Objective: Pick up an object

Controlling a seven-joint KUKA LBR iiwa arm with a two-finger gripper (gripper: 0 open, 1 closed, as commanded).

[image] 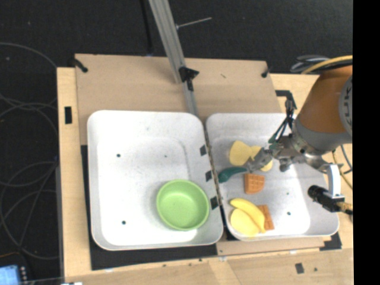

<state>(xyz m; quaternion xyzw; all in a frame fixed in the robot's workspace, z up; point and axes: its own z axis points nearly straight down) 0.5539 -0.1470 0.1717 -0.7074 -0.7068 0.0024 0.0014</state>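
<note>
Near bin (297, 129) lies under the gripper (264, 159). Far bin (119, 135) adjoins it, beyond the gripper's tip. Metal strut (166, 28) stands behind both, well apart from the gripper.

orange waffle piece (255, 183), flat, right bin (297, 221)

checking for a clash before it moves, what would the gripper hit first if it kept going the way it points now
The gripper points left and down into the right bin. The pale yellow piece looks first in line, with the orange waffle piece just below. Depth is unclear from this slanted view.
</note>
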